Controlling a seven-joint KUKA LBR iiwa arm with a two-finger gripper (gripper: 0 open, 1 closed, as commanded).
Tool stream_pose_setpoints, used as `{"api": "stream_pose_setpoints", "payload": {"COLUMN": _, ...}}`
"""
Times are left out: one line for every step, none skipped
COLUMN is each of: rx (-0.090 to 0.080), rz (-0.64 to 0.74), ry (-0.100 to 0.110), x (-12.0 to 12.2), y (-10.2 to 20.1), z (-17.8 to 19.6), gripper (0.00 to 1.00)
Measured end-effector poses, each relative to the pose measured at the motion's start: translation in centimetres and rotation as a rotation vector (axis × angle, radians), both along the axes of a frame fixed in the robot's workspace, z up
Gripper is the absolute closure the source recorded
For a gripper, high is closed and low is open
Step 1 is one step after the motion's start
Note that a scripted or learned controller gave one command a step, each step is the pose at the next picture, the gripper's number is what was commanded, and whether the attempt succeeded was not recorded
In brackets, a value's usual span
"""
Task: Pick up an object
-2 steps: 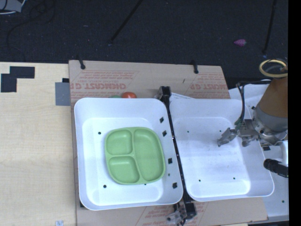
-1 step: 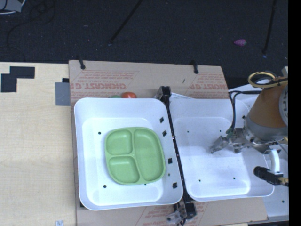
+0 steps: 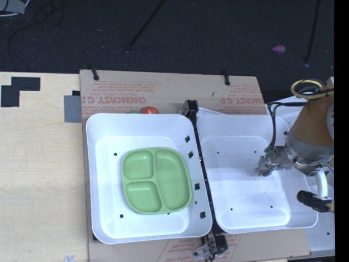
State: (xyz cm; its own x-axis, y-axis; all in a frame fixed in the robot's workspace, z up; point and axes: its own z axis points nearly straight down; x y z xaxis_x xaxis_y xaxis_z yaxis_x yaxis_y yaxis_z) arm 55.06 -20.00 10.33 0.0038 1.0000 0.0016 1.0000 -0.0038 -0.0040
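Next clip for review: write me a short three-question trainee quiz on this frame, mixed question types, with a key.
1. True or false: the green divided plate lies in the left bin.
2. Over which bin is the gripper? A) left B) right
3. Fill in: the plate has ___ compartments.

Key: 1 true. 2 B; it is in the right bin's right part, and nothing shows between its fingers. 3 three.
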Motion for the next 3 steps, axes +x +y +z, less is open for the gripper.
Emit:
{"api": "stream_pose_setpoints", "payload": {"rx": -0.002, "rz": 0.005, "ry": -0.006, "x": 0.8, "y": 0.7, "z": 5.4, "gripper": 1.00}}
{"api": "stream_pose_setpoints", "payload": {"rx": -0.002, "rz": 0.005, "ry": -0.006, "x": 0.9, "y": 1.2, "z": 9.8, "gripper": 1.00}}
{"api": "stream_pose_setpoints", "payload": {"rx": -0.002, "rz": 0.006, "ry": -0.006, "x": 1.0, "y": 1.1, "z": 12.9, "gripper": 1.00}}
